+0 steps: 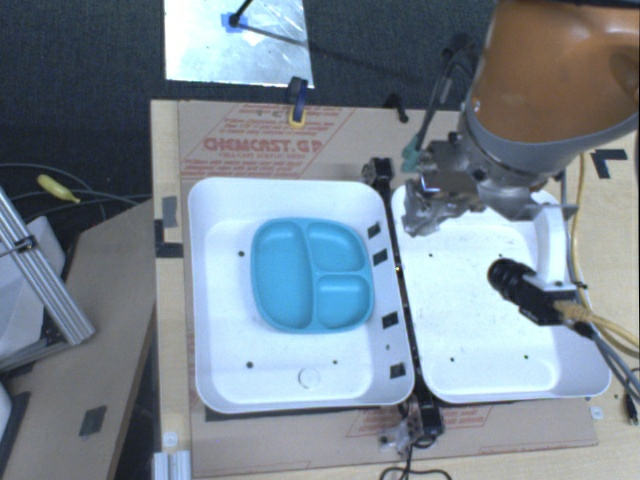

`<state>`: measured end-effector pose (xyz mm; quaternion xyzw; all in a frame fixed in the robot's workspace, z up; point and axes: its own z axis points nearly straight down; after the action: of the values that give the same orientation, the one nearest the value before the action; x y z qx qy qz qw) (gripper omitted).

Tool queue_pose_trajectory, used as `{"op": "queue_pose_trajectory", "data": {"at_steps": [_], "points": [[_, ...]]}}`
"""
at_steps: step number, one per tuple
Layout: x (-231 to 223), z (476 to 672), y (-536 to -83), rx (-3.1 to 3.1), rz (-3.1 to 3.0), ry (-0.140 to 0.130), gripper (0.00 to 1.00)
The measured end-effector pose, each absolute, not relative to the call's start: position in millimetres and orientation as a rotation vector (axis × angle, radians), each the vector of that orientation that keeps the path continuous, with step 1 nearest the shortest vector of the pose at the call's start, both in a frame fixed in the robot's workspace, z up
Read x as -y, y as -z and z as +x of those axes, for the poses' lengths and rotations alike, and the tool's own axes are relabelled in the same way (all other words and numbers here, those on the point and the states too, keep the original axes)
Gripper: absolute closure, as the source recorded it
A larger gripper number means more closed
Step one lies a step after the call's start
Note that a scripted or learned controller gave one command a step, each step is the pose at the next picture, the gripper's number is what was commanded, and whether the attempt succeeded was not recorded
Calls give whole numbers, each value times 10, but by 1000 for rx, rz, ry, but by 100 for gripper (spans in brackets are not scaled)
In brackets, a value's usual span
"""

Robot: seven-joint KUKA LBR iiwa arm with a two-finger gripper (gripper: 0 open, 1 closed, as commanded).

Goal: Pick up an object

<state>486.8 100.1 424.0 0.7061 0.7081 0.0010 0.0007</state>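
A light blue divided plate [308, 273] with three compartments lies flat in the middle of the left bin [222, 368]. My gripper [422, 211] hangs over the far left corner of the right bin [480, 368], just right of the wall between the two bins. It is well apart from the plate, and I see nothing held in it. The orange-banded wrist above hides the far part of the right bin.
A small pale round thing [308, 376] rests near the front of the left bin. Both bins sit on a cardboard sheet [265, 138] with red print. A shiny foil square [238, 28] lies behind, and metal framing [40, 278] stands at the left.
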Motion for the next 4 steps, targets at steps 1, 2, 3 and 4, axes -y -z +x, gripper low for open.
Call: {"op": "queue_pose_trajectory", "data": {"at_steps": [1, 2, 3, 4], "points": [[-1011, 4869, -3492, -2223, 2223, 6, 100], [-1291, 4868, -3980, -2227, 2212, -10, 100], [-1772, 5020, -4150, -2229, 2212, -8, 100], [-1180, 4864, -4270, -2216, 2224, -4, 100]]}}
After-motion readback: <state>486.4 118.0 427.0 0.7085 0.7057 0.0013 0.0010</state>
